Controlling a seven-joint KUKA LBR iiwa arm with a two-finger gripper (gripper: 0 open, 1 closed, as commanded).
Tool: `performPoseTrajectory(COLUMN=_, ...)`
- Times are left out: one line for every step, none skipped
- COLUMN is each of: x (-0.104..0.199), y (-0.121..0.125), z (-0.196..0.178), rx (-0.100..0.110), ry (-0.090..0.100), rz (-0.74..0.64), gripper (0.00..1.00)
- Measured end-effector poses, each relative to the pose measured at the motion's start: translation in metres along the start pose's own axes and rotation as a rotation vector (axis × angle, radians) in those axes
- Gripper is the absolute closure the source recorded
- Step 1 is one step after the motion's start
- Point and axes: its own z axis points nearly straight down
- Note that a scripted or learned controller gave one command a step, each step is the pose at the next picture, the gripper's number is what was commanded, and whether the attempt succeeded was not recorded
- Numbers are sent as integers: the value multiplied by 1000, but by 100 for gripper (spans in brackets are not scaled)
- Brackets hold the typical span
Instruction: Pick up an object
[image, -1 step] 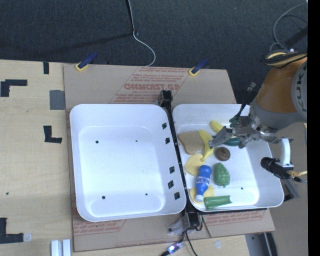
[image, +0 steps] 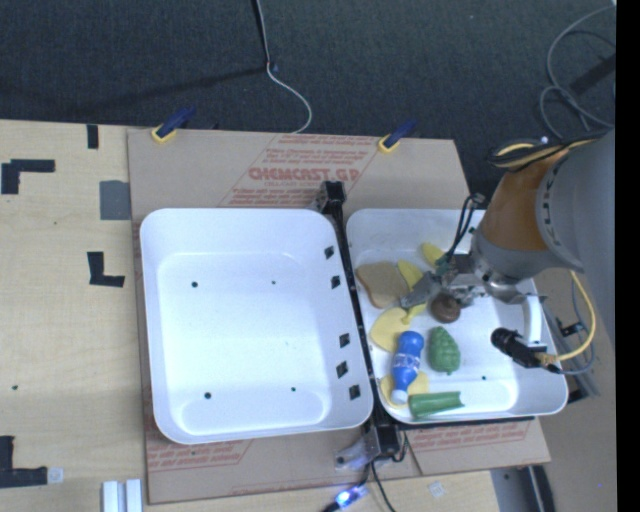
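Several small toy foods crowd the right bin (image: 530, 400), and the gripper (image: 432, 293) hangs low among them; whether its jaws are spread or clenched I cannot tell. Nearest lie a tan bread-shaped piece (image: 377, 281) and yellow pieces (image: 390, 328), likely light, stiff, slippery plastic, best pinched across narrow sides. The green knobbly piece (image: 444, 351) sits freer. The divider wall is close; the left bin (image: 160, 230) offers room.
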Motion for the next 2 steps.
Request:
performPoseTrajectory(x=1, y=1, z=-16, rx=-3, ry=1, rz=0, gripper=100)
performPoseTrajectory(x=104, y=28, z=-113, rx=-13, ry=5, rz=-12, gripper=100)
